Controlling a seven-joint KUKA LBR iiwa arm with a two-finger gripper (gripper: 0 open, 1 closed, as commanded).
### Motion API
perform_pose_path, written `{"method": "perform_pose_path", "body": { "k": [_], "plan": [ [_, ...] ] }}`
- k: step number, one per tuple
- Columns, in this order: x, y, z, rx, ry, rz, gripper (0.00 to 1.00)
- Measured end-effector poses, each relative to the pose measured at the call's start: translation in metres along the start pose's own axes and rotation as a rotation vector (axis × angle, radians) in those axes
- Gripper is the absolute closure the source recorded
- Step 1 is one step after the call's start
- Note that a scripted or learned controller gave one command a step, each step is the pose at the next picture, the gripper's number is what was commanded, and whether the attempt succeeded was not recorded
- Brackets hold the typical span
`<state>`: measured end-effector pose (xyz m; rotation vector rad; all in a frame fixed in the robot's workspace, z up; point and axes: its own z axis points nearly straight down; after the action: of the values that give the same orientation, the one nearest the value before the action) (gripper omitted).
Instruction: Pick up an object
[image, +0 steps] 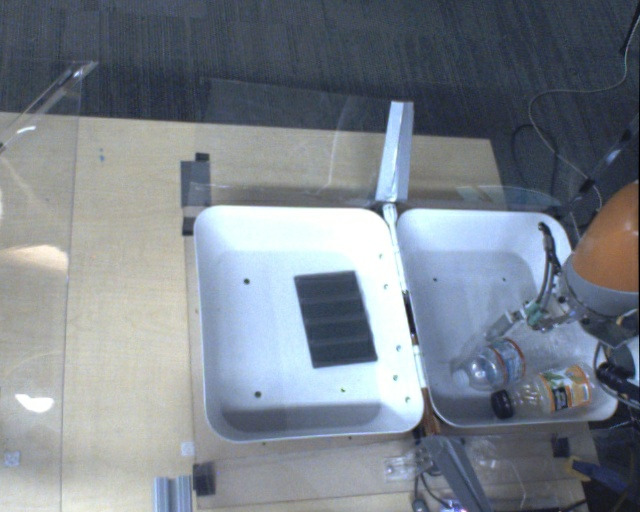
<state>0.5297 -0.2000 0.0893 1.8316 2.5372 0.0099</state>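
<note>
My gripper (527, 319) hangs low over the right bin (450, 250), near its right side, under the arm's orange band (610, 245). Just below and left of it a clear plastic bottle (486, 366) lies on the bin floor. A second bottle (545, 392), with a black cap and a yellow label, lies along the bin's front wall. The gripper is close above the clear bottle's upper end, and I see nothing held in it. A flat black ribbed pad (335, 318) lies in the middle of the left bin (230, 260).
A grey metal post (395, 150) stands behind the seam between the two bins. Cables (560, 110) run at the back right. The wooden bench (100, 300) stretches bare to the left of the bins.
</note>
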Motion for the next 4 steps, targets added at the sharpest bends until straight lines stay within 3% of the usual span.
{"method": "perform_pose_path", "body": {
  "k": [1,2,3,4],
  "plan": [
    [-0.017,0.036,-0.035,0.005,0.003,-0.237,0.0],
    [0.007,-0.038,-0.001,0.0,-0.001,-0.303,0.0],
    [0.045,0.041,-0.051,0.005,0.004,-0.138,0.0],
    [0.045,0.043,-0.062,0.0,0.002,-0.142,1.0]
  ]
}}
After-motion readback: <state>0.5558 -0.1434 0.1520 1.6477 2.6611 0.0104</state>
